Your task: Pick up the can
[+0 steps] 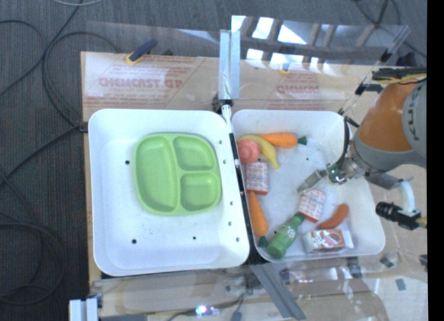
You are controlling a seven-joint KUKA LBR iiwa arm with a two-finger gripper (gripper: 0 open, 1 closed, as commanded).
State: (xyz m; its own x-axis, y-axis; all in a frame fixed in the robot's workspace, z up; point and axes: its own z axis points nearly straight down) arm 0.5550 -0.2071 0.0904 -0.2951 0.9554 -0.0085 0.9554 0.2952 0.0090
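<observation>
Camera view, right bin [361,243].

Item: can [257,177]. It is a small cylinder with a red-and-white label, lying on its side with its long axis running roughly 12 to 6 o'clock.

Location: at the bin's 9 o'clock edge, close to the wall shared with the left bin [111,243].

Neighbours: a reddish round fruit [248,150] and a banana [267,150] at the can's 12 o'clock, touching or nearly so. A carrot [257,217] sits just beside its 6 o'clock end.

Similar item: a red-and-white labelled container [312,204] at the can's 4 o'clock. Whether it is a second can cannot be told.

Handling, judged: probably rigid, smooth-walled and light to moderate in weight. It is likely to roll toward 3 or 9 o'clock if nudged, and the label may be slick.

Hold, judged: grip across the curved body at mid-length, closing along the 3-to-9 line. The 9 o'clock side is cramped by the bin wall, so clearance there is the risk.

Gripper [313,181]: low over the bin floor at the can's 3 o'clock, apart from the can and just above the similar container. Whether it is spread or closed cannot be told, and nothing is seen held in it.
</observation>
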